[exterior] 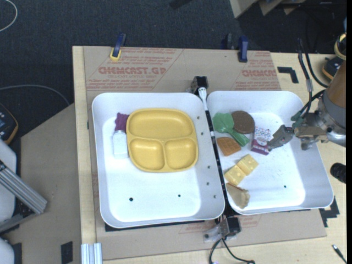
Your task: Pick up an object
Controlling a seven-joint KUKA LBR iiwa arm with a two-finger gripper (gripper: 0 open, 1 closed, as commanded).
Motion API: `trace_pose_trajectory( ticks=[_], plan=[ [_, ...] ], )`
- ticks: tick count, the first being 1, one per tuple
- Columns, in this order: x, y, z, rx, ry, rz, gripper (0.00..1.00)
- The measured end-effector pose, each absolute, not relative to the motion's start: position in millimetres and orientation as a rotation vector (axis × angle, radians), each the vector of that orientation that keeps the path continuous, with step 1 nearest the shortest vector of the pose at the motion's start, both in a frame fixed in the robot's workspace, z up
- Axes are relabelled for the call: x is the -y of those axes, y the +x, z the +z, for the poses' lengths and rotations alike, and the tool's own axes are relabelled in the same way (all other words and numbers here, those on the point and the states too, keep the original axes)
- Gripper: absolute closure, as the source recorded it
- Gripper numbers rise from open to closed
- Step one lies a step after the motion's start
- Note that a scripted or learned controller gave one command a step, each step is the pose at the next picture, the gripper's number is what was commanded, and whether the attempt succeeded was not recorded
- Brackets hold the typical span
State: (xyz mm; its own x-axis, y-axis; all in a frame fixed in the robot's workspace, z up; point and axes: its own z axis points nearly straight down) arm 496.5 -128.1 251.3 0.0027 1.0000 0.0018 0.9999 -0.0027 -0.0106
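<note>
The right bin (308, 175) holds several small items. A green piece (223, 122) and a brown round piece (242, 121) lie at its upper left. Below them come an orange-brown wedge (228, 145), two yellow blocks (241, 170) and a tan chunk (238, 194). A small white and pink packet (260, 138) lies near the bin's middle. My gripper (274, 142) reaches in from the right, low over the bin. Its tip sits right beside the packet's right edge, and I cannot tell whether it touches.
The left bin (154, 202) carries a yellow divided plate (162, 139), with a purple item (121, 119) and a small white bottle (119, 144) along the plate's left side. A black divider clip (200, 84) sits between the bins at the back. Cables hang by the arm at right.
</note>
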Motion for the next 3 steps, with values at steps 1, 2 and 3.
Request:
trace_pose_trajectory(
  ticks=[1,2,3],
  plan=[
    [128.1,498.6,256.5,2.222,-2.222,-0.001,0.00],
    [129.4,495.5,213.4,2.216,-2.218,0.005,0.00],
    [127.9,484.9,156.5,2.215,-2.217,0.005,0.00]
  ],
)
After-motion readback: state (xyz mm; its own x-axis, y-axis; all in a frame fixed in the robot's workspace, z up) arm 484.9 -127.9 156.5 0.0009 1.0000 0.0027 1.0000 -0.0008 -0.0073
